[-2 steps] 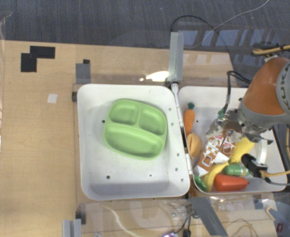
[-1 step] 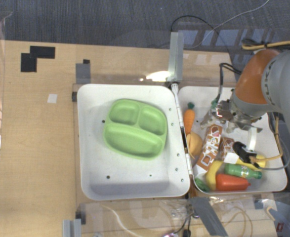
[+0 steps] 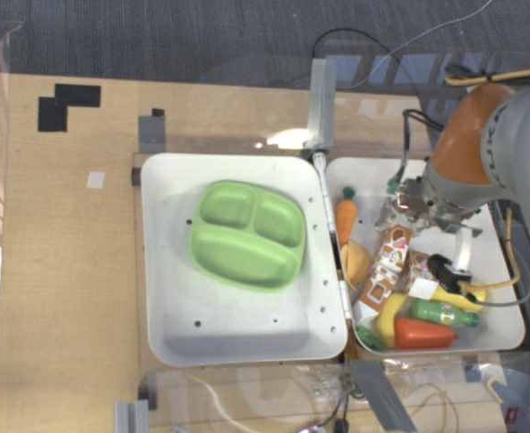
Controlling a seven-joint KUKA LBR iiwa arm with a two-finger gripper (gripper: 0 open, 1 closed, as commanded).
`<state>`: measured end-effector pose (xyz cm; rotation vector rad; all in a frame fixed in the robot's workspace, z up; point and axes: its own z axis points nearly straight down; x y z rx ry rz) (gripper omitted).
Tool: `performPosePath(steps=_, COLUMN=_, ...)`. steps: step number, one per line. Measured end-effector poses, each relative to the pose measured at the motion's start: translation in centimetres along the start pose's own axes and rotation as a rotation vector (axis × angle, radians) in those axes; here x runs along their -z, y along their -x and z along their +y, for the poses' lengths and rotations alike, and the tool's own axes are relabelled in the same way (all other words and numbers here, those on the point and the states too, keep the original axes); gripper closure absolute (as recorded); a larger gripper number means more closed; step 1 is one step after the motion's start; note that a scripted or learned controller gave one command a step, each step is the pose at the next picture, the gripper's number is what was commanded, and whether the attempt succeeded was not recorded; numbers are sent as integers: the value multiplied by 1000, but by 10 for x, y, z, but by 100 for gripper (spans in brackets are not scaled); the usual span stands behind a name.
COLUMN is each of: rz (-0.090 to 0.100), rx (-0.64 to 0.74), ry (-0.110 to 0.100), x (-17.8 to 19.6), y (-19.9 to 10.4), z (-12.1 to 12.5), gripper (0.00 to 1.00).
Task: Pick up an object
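Two glossy white bins (image 3: pixel 170 332), moulded green divided plate (image 3: pixel 246 234) (three compartments), fingers (image 3: pixel 430 222) grip unclear.

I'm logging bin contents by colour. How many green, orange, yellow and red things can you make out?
Green: 2, plate and bottle
Orange: 1, carrot
Yellow: 1, banana
Red: 1, pepper
Total: 5; others in the pile are too cluttered to sort.

A green divided plate (image 3: pixel 246 234) sits alone in the left bin (image 3: pixel 170 332), open floor on every side; the right bin (image 3: pixel 508 332) is crowded, carrot (image 3: pixel 345 222), snack packet (image 3: pixel 388 264), banana (image 3: pixel 389 317) and bottle (image 3: pixel 443 313) packed close; the arm (image 3: pixel 486 142) overhangs its far half.
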<state>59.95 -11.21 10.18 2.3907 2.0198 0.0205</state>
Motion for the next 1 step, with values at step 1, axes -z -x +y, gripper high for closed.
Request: performPosePath(steps=1, rz=-1, rx=21, ry=-13, x=112, y=-46, z=-34, gripper=100)
